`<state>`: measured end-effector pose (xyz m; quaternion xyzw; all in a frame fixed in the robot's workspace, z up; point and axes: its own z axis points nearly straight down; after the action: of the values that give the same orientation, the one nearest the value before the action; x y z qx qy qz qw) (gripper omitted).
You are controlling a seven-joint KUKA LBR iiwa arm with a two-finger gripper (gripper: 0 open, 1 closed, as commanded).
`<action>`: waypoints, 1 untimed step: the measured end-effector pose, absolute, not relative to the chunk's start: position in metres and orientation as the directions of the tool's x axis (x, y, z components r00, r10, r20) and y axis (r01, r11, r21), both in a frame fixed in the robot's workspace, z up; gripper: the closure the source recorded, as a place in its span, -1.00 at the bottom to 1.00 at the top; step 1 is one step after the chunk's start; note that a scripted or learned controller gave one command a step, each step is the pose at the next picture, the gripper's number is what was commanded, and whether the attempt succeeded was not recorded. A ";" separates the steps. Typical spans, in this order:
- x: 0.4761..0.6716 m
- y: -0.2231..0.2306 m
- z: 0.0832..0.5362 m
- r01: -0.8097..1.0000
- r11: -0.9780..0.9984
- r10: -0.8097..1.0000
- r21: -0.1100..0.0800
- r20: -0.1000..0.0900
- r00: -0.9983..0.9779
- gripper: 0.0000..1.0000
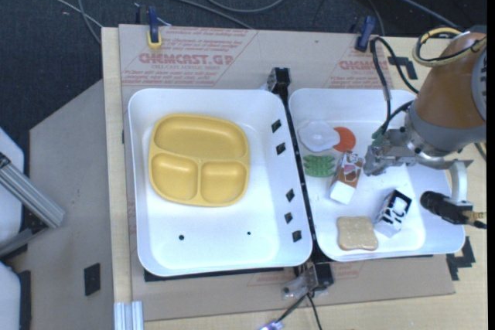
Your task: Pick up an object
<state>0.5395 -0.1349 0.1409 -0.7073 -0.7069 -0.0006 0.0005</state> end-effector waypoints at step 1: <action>0.549 -0.132 0.189 1.000 0.002 1.000 0.006 -0.001 -0.002 1.00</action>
<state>0.5490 -0.1320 0.1889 -0.7065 -0.7077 -0.0016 -0.0024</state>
